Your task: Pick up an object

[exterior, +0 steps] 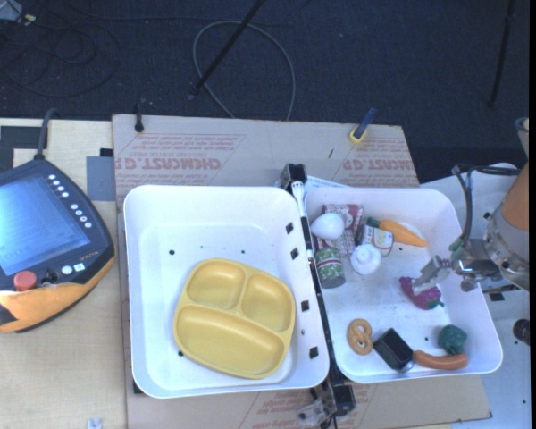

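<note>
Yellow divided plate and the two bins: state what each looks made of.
Yellow divided plate: looks like moulded plastic, matte to satin, with rounded compartment ridges and uniform colour. Left bin and right bin: apparently thin formed white plastic, smooth with soft sheen and rounded rims; could be coated, hard to tell.

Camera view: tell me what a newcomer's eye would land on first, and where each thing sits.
The yellow tray draws the eye first, lying tilted in the left bin. Next comes the clutter in the right bin: an egg, a carrot, a pretzel and a sausage, with the gripper low over a purple piece. At far left rests a pendant.
</note>
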Robot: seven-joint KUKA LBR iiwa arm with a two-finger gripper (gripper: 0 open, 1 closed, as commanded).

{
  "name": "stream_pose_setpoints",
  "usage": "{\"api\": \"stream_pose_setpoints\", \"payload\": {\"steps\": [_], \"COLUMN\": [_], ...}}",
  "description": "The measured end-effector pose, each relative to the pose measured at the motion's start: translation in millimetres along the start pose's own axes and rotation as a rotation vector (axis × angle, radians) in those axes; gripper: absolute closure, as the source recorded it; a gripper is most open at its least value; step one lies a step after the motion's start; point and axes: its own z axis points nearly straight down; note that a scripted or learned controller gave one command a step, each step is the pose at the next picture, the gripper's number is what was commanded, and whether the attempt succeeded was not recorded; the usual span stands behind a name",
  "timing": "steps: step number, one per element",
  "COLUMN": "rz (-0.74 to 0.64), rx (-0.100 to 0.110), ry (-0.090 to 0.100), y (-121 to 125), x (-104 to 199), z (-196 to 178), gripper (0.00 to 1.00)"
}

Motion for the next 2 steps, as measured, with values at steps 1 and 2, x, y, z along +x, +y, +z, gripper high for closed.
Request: {"api": "stream_pose_setpoints", "payload": {"steps": [1,2], "rz": [-0.002,-0.004], "rx": [0.003,0.002], "ry": [0.001,0.002], "y": [10.0,38.5], "x": [-4.5,-21.1], "z": [61.7,112.3], "gripper": [0.0,0.0]}}
